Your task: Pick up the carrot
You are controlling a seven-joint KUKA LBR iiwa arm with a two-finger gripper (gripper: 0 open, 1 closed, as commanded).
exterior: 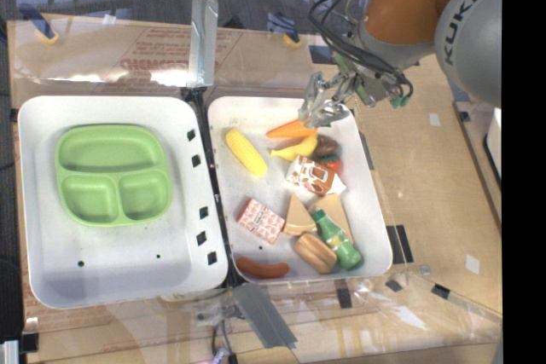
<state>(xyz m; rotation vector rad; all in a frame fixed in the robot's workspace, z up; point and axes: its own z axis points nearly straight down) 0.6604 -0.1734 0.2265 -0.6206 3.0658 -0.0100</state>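
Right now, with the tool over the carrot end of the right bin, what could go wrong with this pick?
The carrot lies against a yellow wedge in the bin's crowded far corner, so the tool may catch or drag that neighbour instead. It sits at the carrot's right tip, not its middle; a grip there could let the carrot tilt out. The bin wall is close and may get bumped.

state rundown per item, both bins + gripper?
gripper: low over the right bin, at the carrot's right end; grasp unclear
carrot: lying flat in the right bin
corn cob: lying flat, apart from the carrot
green bottle: on its side
sausage: flat by the near wall
green tray: upright in the left bin
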